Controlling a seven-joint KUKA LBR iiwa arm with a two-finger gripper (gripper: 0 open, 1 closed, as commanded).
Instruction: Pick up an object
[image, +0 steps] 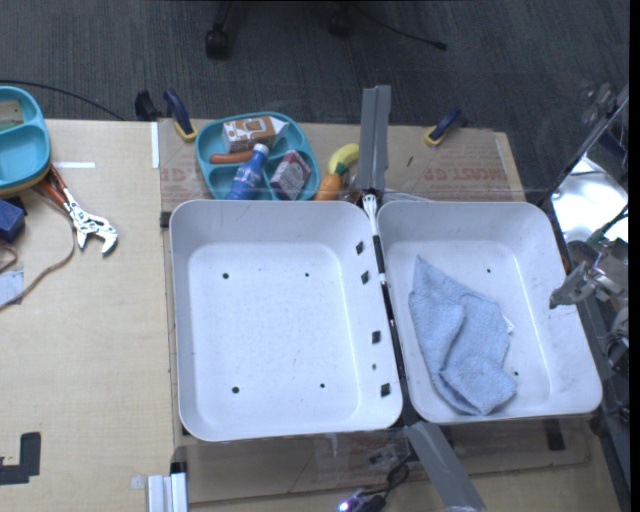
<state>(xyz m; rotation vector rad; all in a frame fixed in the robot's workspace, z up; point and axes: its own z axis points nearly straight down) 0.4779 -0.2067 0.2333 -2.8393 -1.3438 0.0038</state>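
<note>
Crumpled grey-blue cloth (462, 335) (soft, folded), smooth white right bin (535, 225)

Pale blue-grey cloth (462, 335), soft and towel-like, crumpled and folded over itself. Lies flat on the floor of the right bin (535, 225), toward that bin's left and near side. Narrow at the far end, near the bin's middle, widening toward the near edge. Two overlapping folds: a longer one along the left, a shorter flap lapping over it on the right, with a dark crease between. Near end rounded and bunched, just short of the bin's near wall. Touched by nothing but the bin floor.
</note>
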